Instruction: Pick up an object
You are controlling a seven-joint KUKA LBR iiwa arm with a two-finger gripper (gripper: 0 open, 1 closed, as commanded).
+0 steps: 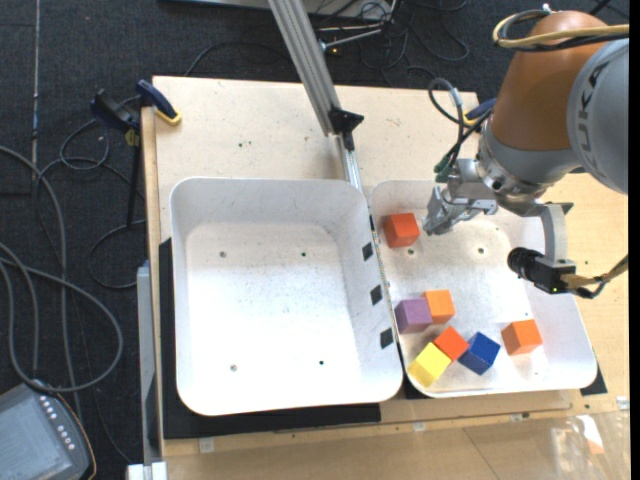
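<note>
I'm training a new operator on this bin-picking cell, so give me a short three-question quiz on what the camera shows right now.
1. True or false: the claw is holding the purple cube.
2. Multiple choice: the lone orange cube nearest the claw lies in which bin? A) the left bin B) the right bin C) on the bench outside both bins.
3. Fill in: the blue cube lies in the cluster near the right bin's front edge, and the cube at that cluster's front left corner is ____.

Key: 1 false, the purple cube lies on the bin floor, apart from the claw. 2 B. 3 yellow.
</note>
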